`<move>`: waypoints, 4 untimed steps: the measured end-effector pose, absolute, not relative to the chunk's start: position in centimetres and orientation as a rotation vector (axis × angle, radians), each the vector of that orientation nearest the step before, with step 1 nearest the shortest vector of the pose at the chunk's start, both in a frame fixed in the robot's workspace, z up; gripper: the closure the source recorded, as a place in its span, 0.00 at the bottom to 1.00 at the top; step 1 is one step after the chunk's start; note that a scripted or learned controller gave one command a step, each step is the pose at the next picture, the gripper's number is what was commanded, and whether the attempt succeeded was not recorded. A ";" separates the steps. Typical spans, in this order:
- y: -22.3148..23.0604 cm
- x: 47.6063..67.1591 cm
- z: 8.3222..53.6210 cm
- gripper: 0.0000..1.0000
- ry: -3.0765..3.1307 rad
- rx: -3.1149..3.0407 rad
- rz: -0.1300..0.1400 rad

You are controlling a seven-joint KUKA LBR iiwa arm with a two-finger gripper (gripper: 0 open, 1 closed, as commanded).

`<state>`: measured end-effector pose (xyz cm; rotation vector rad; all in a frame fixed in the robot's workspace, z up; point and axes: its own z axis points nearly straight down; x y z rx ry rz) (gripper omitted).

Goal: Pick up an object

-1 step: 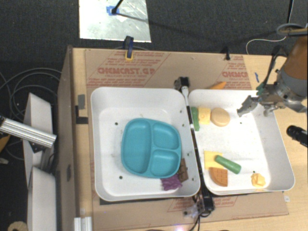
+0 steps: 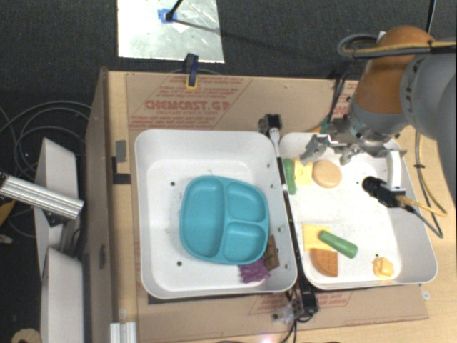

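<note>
gripper [image 2: 333, 151] above right bin [image 2: 418, 243], fingers spread apart, holding nothing, just over tan round piece [image 2: 327, 174].

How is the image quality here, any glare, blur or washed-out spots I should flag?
Camera view: the right bin is overexposed, its floor nearly pure white; the left bin shows soft grey shading. The foil sheet at the top glares. The gripper looks slightly soft, while the blue tray stays fairly sharp.

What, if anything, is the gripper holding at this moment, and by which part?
Nothing. The gripper hangs open above the far end of the right bin, its fingers apart, with the round tan piece lying loose just beneath them.
</note>
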<state>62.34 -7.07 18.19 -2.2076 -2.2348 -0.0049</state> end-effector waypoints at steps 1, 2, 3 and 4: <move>-8.5 67.2 8.4 0.00 -2.238 -2.223 -0.008; -8.5 67.4 10.2 1.00 -2.243 -2.223 -0.017; -9.5 63.6 25.0 1.00 -2.229 -2.229 -0.013; -3.3 62.5 21.2 1.00 -2.231 -2.209 -0.002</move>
